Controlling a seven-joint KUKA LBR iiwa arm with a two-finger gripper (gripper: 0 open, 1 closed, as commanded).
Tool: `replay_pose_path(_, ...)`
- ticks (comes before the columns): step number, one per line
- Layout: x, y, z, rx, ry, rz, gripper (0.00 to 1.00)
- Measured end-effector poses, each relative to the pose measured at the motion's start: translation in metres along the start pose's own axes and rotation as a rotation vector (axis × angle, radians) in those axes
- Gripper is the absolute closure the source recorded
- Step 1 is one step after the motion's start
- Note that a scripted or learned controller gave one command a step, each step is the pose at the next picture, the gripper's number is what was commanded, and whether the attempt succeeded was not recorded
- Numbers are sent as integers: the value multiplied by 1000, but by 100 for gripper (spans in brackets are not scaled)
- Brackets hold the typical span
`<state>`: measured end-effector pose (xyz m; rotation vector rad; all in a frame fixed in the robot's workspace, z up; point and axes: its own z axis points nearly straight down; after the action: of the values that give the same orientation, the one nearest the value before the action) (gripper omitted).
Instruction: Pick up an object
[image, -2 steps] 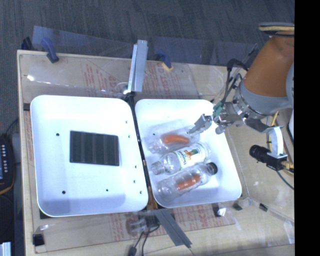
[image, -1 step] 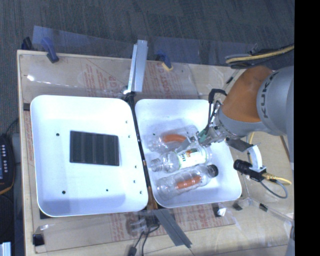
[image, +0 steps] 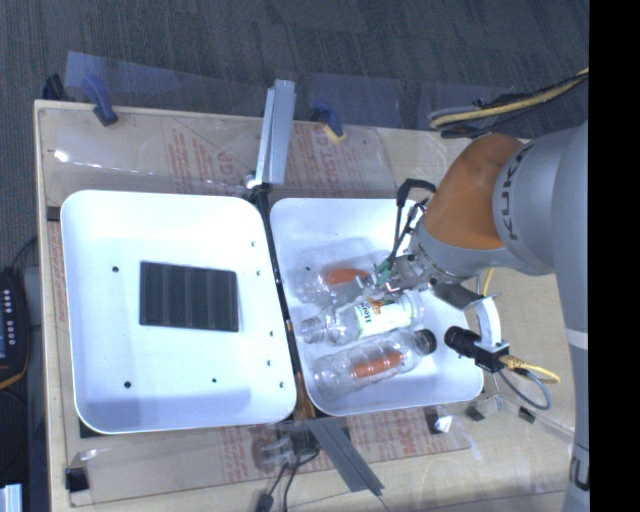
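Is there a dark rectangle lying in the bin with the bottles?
No, the dark rectangle lies in the left bin; the bottles are in the right bin.

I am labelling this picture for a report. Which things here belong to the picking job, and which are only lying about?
Belong to the job:
- claw
- right bin
- clear bottles in it: orange-label bottle, green-label bottle, black-cap bottle

Lying about:
- left bin
- dark panel in it
- blue clamps

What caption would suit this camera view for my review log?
KUKA arm's gripper lowered among clear plastic bottles in the right bin; left bin holds a dark ribbed panel.
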<state>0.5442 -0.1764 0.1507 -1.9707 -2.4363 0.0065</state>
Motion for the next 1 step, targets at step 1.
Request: replay_pose_path(1, 28, 10, 21, -1, 0, 196, 0)
